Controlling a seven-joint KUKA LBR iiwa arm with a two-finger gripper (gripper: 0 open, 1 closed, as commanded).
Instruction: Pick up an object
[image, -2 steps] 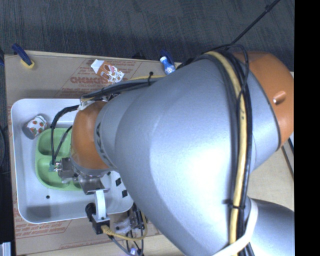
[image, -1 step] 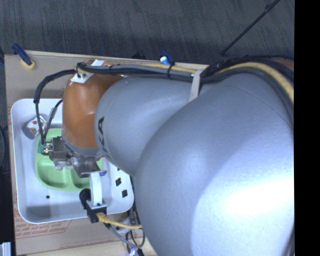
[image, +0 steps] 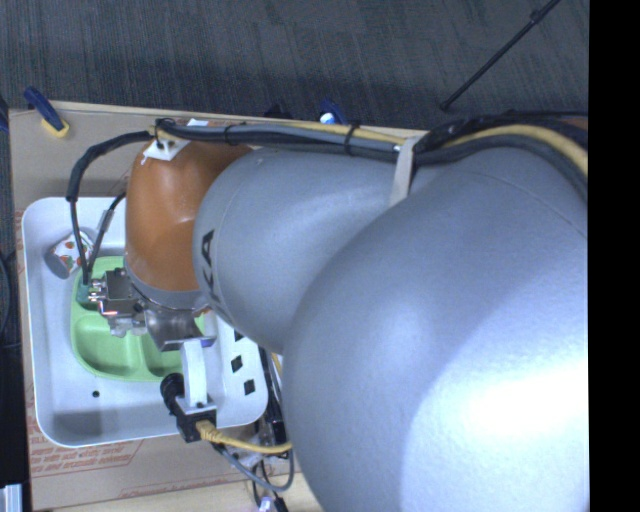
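Green dish (image: 100, 345) lies in the left bin (image: 45, 330) beside a small grey-orange object (image: 65, 255); the arm (image: 400, 330) covers the hand, state unclear.

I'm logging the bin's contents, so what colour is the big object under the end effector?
Light green, seen in the camera view.

The grey arm (image: 420, 320) covers most of the white bin (image: 45, 330), its orange band (image: 165, 220) over the bin's middle. A green object (image: 100, 340) lies in the bin beneath the wrist, and a small grey-and-red object (image: 65, 255) sits near the bin's upper left corner.
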